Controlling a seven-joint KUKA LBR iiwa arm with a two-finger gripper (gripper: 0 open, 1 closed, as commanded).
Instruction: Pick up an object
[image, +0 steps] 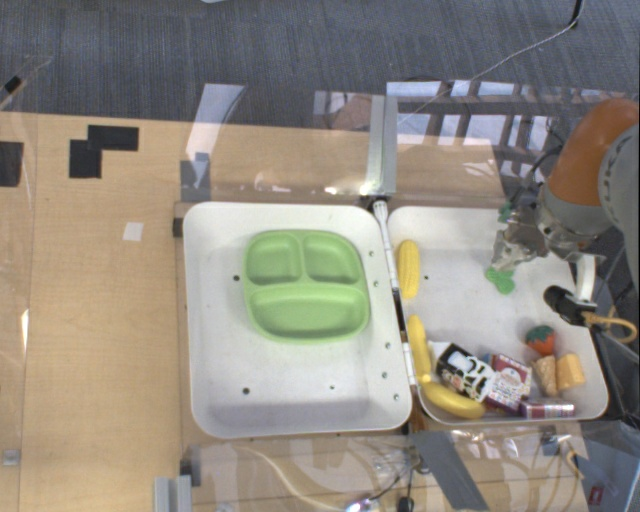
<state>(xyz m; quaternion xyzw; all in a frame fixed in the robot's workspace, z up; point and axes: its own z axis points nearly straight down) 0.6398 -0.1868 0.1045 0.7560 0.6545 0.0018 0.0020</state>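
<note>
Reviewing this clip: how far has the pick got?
Done: the arm has reached into the right bin. In hand: the pincer sits low just above a small green object, with nothing visibly lifted. Left: grasping and raising an item; the bananas and packets lie untouched.

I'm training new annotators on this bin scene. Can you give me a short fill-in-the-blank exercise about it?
1. The divided tray in the left bin is coloured ____.
2. The corn cob lies in the ____ bin.
3. The gripper hangs above a small ____ object.

Missing words: green; right; green
</note>
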